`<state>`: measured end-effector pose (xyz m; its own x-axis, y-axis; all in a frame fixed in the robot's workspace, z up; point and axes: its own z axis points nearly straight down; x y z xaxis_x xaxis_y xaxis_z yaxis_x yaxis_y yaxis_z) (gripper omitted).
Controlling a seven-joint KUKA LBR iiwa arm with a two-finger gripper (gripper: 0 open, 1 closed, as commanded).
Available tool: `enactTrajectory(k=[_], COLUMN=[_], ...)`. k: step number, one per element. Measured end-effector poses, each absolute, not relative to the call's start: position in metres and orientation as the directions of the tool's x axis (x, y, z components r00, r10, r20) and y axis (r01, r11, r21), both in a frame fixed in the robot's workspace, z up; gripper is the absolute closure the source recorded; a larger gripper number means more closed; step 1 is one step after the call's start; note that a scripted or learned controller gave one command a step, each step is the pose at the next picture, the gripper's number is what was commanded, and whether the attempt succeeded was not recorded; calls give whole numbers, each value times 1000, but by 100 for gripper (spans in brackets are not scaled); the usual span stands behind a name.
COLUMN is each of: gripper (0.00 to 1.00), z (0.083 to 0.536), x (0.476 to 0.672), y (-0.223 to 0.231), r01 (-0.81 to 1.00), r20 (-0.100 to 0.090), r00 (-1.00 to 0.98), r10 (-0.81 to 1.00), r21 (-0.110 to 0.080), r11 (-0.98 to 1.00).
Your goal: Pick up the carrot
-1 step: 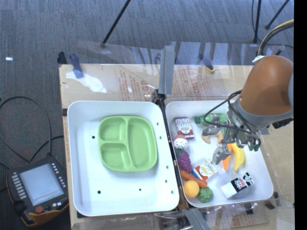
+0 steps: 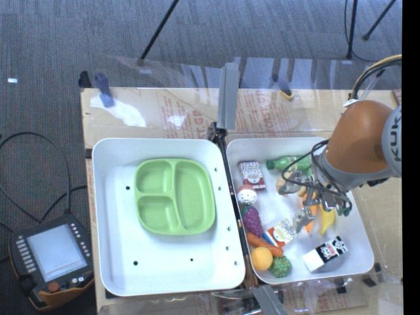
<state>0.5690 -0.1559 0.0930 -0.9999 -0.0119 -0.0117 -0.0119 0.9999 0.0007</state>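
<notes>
The carrot is a short orange-red stick lying in the right bin, near its front left. It lies between a purple bunch of grapes and an orange fruit. My gripper hangs low over the middle of the same bin, to the right of the carrot and a little behind it, with a small snack packet in between. A small orange piece shows right at the gripper; I cannot make out what it is. The grey arm with its orange dome comes in from the right.
Around the gripper lie a yellow banana, a black-and-white carton, a green bottle, a red packet, a white egg-shaped toy and green broccoli. The left bin holds a green divided plate.
</notes>
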Motion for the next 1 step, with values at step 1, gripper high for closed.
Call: enactTrajectory(k=[1], gripper=[100], z=[105], x=[570], y=[-154], r01=[-19], r20=[-10], r00=[-1000], r10=[-19], r21=[0], r11=[1000])
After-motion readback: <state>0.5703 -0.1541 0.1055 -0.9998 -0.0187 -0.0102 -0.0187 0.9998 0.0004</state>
